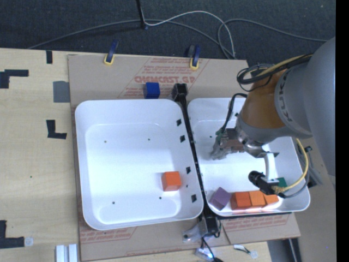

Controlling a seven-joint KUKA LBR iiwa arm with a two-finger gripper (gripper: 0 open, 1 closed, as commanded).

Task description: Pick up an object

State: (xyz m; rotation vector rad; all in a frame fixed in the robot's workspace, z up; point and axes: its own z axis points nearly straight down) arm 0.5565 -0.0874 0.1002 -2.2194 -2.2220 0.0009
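A grey KUKA arm [297, 100] with an orange band reaches in from the right over the right bin [207, 109], its gripper [220, 148] hanging low above the bin's white floor near the left wall; whether it is wide, narrow or closed on anything cannot be told from this angle.

Along the right bin's near edge sits a row of blocks: a purple block [220, 198] at the left, tilted on a corner, then three orange blocks [254, 200] pressed side by side. The row lies toward the camera from the gripper and slightly to its right, clearly apart from it, with bare white floor between.

In the left bin [98, 119] a single orange cube [171, 180] rests near the right wall, across the divider from the gripper and well apart from it.

A blue block [152, 89] stands on the cardboard sheet [163, 72] behind the left bin, outside both bins.
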